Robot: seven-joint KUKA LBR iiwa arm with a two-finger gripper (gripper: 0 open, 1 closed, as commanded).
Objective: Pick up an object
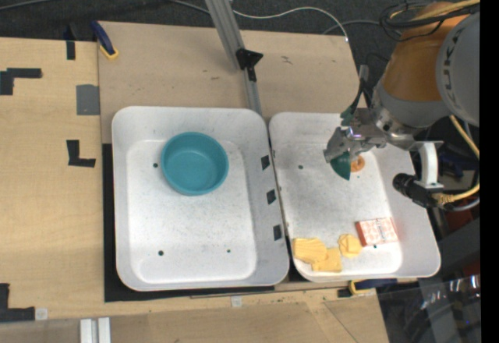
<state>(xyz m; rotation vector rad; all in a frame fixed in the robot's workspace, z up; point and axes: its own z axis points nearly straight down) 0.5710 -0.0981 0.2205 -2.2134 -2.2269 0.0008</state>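
A small teal thing (341, 168) with an orange bit beside it sits right under the gripper (344, 153), in the right bin (312, 201) near its 1 o'clock corner. The gripper hides most of it (I cannot tell if it is being pinched). Toward 6 o'clock lie yellow pieces (320, 252) and a red box (376, 231). The left bin (140, 240) holds a teal bowl (195, 163).

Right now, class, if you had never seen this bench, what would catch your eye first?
Probably the round teal plastic bowl, alone in the left shallow white bin. Next, the grey arm with its orange band, whose gripper hangs over the right white bin beside a small dark green and orange object.
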